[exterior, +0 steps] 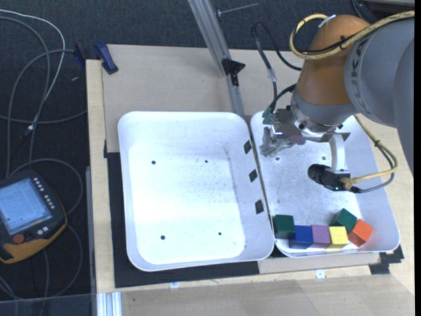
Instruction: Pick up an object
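The left bin (184,189) offers a wide, flat open floor. In the right bin (388,222), a row of coloured blocks (322,232) crowds the near wall, leaving open floor behind it. The arm (342,71) and its gripper (273,140) hang over that bin's far end, beside a slanted metal pole (214,31).

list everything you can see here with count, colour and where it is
bins: 2, white, side by side on the bench
blocks: 6, dark green, blue, purple, yellow, green, orange, along the right bin's near edge
pendant: 1, orange and grey with a screen, left of the bench
clip: 1, blue, bench's far left corner
cables: several, grey, floor at left
arm: 1, grey with an orange band, from the right
gripper: 1, above the right bin's far part
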Robot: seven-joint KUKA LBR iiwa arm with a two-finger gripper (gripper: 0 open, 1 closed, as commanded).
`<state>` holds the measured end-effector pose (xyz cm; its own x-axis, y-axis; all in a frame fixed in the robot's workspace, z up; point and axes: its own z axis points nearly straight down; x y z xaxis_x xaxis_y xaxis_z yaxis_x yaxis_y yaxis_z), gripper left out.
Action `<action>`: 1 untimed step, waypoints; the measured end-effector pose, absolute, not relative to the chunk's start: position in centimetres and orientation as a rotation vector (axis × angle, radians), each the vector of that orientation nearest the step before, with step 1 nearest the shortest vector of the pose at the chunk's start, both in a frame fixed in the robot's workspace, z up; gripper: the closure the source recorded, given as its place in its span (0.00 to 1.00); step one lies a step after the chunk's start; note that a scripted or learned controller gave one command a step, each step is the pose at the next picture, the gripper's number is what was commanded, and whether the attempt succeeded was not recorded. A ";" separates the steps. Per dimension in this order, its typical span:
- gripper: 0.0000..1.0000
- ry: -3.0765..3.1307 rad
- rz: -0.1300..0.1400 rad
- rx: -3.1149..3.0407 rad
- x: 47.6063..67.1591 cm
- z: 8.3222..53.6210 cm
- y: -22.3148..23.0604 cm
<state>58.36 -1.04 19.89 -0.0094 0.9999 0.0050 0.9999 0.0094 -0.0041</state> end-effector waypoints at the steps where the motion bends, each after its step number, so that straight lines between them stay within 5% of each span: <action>1: 1.00 -2.230 -0.006 -2.210 59.2 19.9 8.8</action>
